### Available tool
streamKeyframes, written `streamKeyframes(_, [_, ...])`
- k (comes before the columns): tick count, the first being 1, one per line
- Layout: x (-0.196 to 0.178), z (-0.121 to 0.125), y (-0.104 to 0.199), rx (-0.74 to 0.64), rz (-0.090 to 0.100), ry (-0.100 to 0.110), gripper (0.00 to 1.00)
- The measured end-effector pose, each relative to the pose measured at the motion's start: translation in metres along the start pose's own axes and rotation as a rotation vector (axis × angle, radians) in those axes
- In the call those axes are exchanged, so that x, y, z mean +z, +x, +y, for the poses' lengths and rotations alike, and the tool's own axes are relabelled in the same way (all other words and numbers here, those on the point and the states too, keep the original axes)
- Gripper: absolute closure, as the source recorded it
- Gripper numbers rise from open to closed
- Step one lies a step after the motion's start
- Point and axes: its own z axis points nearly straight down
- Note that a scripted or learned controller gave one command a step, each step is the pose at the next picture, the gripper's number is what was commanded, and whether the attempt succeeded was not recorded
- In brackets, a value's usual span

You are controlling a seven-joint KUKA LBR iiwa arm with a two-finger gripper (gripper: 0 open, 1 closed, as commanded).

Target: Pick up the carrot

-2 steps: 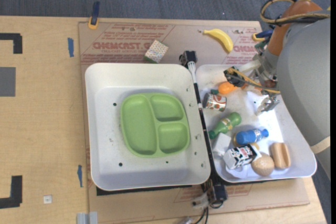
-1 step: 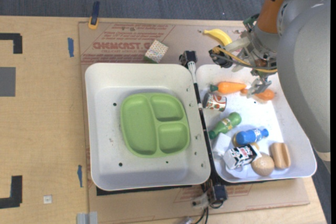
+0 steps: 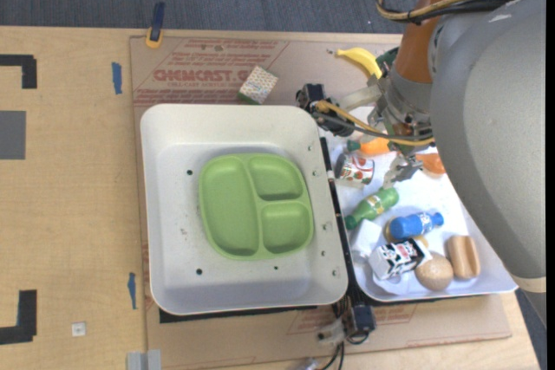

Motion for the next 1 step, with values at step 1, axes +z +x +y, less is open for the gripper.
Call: streamKeyframes(1, [-0.0002, 0.0338, -0.0047, 0.016, 0.003, -0.006, 0.00])
